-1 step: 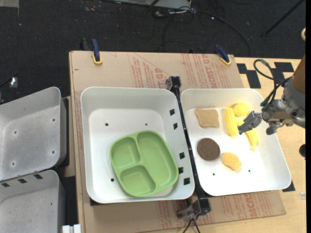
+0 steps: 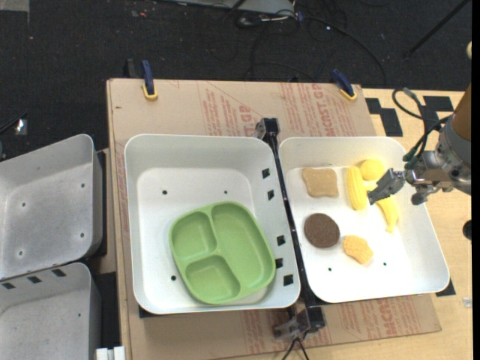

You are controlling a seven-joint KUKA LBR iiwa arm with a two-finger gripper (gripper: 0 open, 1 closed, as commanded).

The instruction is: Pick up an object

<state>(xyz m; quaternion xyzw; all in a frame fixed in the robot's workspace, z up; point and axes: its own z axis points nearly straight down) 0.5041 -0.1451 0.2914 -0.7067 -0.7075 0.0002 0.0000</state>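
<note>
Green and glossy, a three-section tray lies in the left bin, nearest the lens, set at a slight turn to the bin's walls. Toy foods are spread over the right bin: a tan bread slice, flat and squarish; a dark brown round patty; an orange lumpy nugget; a yellow corn cob with its long axis running near to far; a round lemon touching the cob's far end; and a banana, slim and curved, its long axis slanting from far left to near right. Reaching in level from the right edge, the grey arm hangs its gripper over the bin's right side, between the cob and the banana, dark fingers pointing left toward the cob. Whether those fingers are apart or together cannot be made out, and nothing shows between them. Both white bins are smooth plastic on a cardboard-topped bench.
</note>
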